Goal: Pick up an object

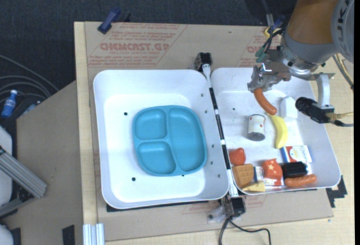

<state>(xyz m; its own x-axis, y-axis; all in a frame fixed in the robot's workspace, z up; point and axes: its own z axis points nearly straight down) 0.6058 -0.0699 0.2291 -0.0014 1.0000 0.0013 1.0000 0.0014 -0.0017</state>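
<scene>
The gripper [262, 85] is seen over the far part of the right bin [236, 81], hanging from the grey arm [315, 18] with its orange band. An orange-red sausage [265, 101] is found with its upper end between the gripper's fingers, the fingers being closed on it; the sausage slants down and away from the gripper, its lower end lying close to the bin floor, and whether it touches the floor cannot be told. Just below the gripper a small grey-and-white can [256, 127] is noted, with a yellow banana [279, 130] beside it. Further below, along the near edge of the same bin, a cluster of items is recorded: a red tomato-like piece [238, 156], a tan cracker [243, 173], a red block [272, 169], a black object [294, 169], a second sausage [300, 181] and a small printed carton [296, 154]. A white object [288, 106] lies just to the gripper's right. Well to the gripper's left, in the left bin [112, 89], a blue divided plate [168, 139] is seen. Both bins rest on the worktop [140, 47].
</scene>
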